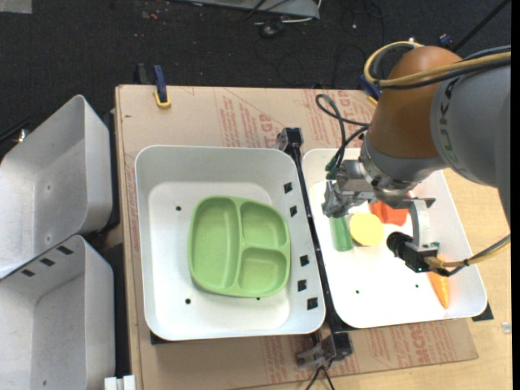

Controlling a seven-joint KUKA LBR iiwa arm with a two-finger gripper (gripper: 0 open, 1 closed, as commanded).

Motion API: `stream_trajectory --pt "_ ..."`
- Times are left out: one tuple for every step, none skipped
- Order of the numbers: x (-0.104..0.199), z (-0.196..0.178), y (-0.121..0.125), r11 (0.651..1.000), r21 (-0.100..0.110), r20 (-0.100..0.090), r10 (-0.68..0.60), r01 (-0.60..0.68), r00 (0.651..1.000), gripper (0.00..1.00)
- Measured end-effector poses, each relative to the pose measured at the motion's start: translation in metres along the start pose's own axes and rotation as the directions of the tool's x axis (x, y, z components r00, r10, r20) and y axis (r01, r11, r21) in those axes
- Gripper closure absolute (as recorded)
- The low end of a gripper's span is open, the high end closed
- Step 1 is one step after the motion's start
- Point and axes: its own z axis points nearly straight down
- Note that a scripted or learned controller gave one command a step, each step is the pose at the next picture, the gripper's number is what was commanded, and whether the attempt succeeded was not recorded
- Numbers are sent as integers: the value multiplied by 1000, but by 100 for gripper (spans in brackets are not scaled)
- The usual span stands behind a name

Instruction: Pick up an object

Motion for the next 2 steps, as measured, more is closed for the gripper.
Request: stream_trajectory --pt "53 -12 10 1000 -1 0 0 0 1000 100" --pt "107 -17 27 1000 -2 0 0 0 1000 100"
